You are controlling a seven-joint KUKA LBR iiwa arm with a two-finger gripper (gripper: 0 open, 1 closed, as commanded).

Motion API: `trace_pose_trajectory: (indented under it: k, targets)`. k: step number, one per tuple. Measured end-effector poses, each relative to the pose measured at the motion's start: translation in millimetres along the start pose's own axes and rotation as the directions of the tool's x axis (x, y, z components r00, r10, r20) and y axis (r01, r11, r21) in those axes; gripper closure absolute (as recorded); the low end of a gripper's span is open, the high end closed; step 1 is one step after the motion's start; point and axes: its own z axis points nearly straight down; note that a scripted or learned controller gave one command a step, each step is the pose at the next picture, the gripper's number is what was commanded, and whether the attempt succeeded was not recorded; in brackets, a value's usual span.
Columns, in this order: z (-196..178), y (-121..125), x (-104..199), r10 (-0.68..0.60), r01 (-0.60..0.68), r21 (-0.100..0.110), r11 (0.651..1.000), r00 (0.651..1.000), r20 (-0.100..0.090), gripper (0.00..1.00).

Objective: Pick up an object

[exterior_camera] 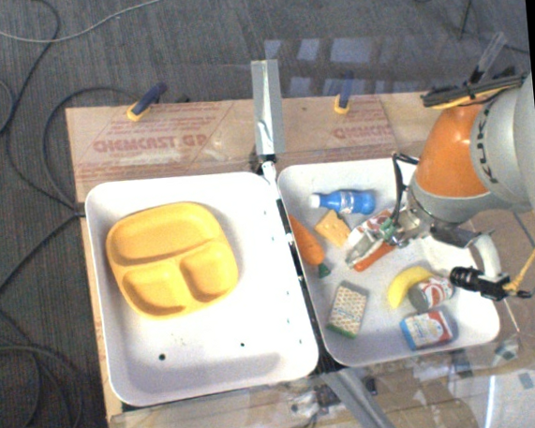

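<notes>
Here, gripper (380,237) seen low in right bin (490,328), over orange-and-white tool (373,251) mid-bin; jaw state cannot be told. Tool judged light, stiff, slim; best gripped across shaft.

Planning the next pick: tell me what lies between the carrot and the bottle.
In the camera view, a small tan block lies between the carrot and the bottle, in the right bin.
</notes>
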Motion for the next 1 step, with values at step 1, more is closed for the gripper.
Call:
trace_pose_trajectory:
  k: [1]
  targets:
    - [-59.8, 7.5, -1.8, 0.054, -0.054, 0.01, 0.998, 0.999, -0.005, 0.0]
